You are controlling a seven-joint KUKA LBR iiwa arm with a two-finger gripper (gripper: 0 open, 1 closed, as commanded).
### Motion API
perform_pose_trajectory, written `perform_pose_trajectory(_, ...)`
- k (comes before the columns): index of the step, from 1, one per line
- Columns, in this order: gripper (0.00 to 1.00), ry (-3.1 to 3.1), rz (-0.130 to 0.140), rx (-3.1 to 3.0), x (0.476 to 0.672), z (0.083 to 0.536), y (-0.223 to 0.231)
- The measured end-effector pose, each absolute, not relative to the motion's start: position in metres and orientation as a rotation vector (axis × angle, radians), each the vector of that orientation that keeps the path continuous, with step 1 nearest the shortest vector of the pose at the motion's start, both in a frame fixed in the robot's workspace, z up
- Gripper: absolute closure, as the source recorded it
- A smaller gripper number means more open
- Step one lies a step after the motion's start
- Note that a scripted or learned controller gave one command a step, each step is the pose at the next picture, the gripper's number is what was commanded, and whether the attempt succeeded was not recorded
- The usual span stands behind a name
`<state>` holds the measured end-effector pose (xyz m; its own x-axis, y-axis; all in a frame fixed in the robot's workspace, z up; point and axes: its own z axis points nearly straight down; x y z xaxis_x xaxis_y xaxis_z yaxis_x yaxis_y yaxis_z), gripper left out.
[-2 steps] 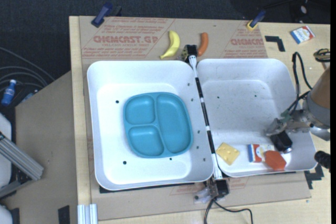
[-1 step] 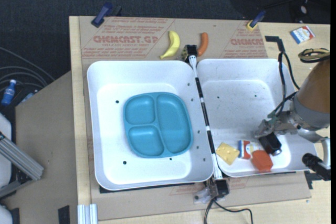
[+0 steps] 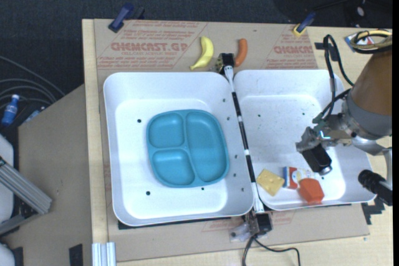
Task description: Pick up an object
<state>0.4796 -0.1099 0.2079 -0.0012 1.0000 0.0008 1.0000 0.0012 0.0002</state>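
In the right bin (image 3: 274, 96), near its front edge, lie three small objects in a row: a yellow wedge like cheese (image 3: 270, 182), a small red, white and blue item (image 3: 288, 176) and an orange-red block (image 3: 311, 190). My gripper (image 3: 316, 153) hangs over the right bin's front right part, just above and behind these objects, with its dark fingers pointing down. Nothing shows between them. The arm's orange band (image 3: 376, 93) is at the right edge.
The left bin (image 3: 124, 103) holds a blue divided plate (image 3: 186, 147). A yellow banana (image 3: 203, 53) and an orange carrot-like piece (image 3: 240, 51) lie on the cardboard behind the bins. Cables hang beside the arm at the right.
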Motion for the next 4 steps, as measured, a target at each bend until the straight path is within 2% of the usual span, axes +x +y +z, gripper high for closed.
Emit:
perform_pose_trajectory(1,1.00,-2.223,-0.001,-2.220,0.487,0.249,-0.062)
perform_pose_trajectory(2,1.00,-2.223,-0.001,-2.221,0.489,0.261,-0.057)
perform_pose_trajectory(3,1.00,-2.223,0.000,-2.223,0.510,0.253,-0.107)
perform_pose_trajectory(4,1.00,-2.220,0.002,-2.219,0.479,0.247,-0.066)
